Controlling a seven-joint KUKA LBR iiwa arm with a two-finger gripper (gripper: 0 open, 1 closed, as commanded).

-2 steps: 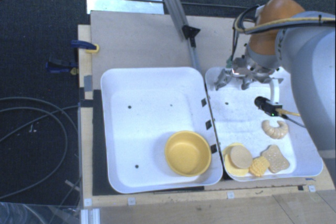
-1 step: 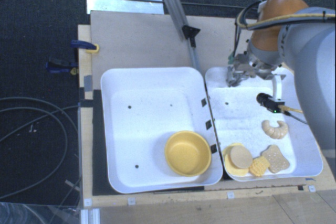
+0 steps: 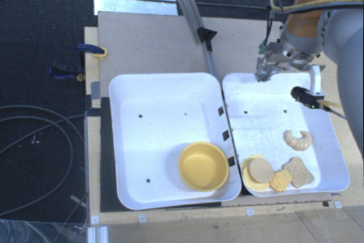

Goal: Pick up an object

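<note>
No text, label, brand, number or sign can be read anywhere in the camera view.

Left bin (image 3: 131, 122): bowl (image 3: 203, 165) near front right corner. Right bin (image 3: 330, 139): croissant (image 3: 298, 139) toward right side; round cracker (image 3: 261, 169), waffle (image 3: 280, 180) and toast (image 3: 299, 172) in a row along front edge (touching one another). Gripper (image 3: 263, 73) above right bin's back left corner.
</note>
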